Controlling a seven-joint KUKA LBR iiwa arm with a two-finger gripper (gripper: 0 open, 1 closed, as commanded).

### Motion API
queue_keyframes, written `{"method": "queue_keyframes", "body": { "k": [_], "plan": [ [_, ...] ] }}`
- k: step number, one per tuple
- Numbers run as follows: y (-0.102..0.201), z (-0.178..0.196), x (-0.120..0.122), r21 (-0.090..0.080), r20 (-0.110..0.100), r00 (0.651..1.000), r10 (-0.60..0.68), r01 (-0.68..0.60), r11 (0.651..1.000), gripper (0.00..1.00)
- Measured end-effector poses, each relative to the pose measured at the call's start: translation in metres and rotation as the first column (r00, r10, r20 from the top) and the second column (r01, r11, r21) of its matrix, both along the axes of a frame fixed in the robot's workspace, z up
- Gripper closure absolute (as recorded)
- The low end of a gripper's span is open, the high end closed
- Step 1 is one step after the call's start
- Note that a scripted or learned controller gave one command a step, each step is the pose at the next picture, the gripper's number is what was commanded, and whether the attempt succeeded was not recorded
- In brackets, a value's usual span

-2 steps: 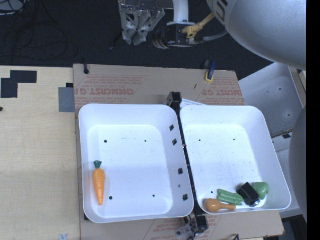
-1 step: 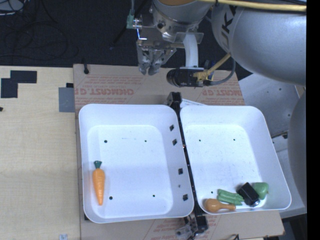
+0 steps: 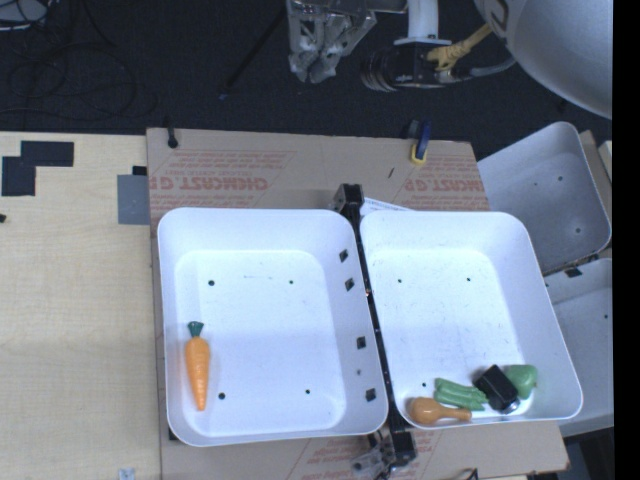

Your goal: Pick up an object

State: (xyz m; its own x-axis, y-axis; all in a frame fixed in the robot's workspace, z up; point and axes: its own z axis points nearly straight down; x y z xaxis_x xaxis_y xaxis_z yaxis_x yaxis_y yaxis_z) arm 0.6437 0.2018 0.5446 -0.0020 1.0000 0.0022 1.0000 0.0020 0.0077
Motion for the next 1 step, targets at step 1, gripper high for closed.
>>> {"method": "queue_keyframes", "body": {
  "k": [1],
  "plan": [
    [0.0424, -0.0326, -0.0001, -0.004, -0.015, 1.000, 0.002, -0.002, 1.000, 1.00]
  ]
}}
